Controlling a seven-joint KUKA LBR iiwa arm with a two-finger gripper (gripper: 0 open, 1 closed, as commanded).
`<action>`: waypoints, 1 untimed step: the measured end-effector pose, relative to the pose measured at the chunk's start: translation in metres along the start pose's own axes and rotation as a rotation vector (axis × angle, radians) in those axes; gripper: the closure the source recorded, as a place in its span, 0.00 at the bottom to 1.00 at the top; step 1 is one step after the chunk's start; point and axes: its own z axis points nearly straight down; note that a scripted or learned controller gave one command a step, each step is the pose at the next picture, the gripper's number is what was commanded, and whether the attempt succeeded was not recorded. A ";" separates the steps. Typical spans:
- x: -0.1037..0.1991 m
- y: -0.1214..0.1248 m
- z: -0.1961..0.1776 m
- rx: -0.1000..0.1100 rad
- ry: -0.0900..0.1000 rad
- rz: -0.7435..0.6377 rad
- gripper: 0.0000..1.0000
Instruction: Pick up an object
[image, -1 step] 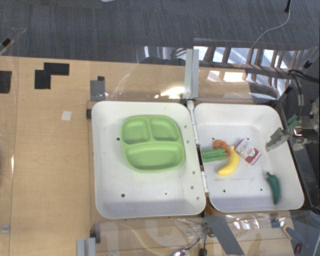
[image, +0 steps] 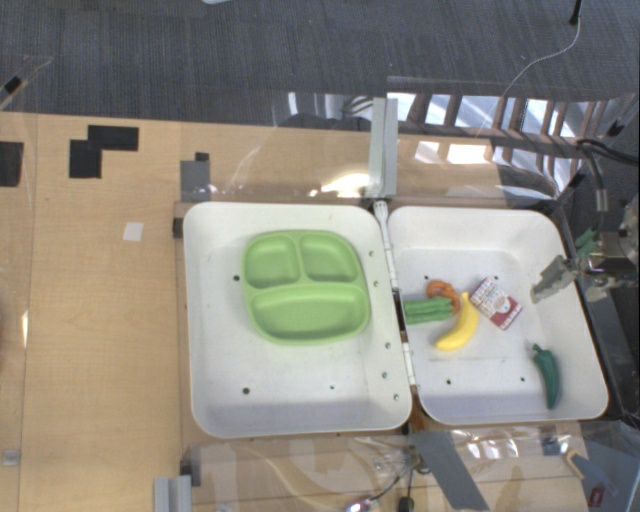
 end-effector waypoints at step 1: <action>0.007 0.033 0.156 0.003 0.003 -0.181 0.00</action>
